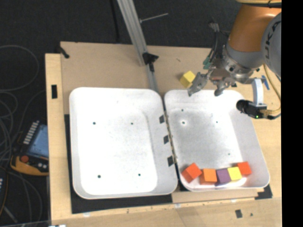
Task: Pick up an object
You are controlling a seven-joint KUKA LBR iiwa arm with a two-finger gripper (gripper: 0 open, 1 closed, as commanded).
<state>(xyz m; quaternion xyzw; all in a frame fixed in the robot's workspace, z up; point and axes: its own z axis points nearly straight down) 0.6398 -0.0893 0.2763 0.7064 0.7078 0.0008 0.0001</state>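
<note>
While blocks line the right bin, the gripper gapes empty.

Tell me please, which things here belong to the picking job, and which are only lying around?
For the job:
- gripper, open
- yellow cube beside it, outside the bins
- five blocks along the right bin's near edge
- right bin

Lying about:
- left bin
- handheld controller
- metal pole
</note>
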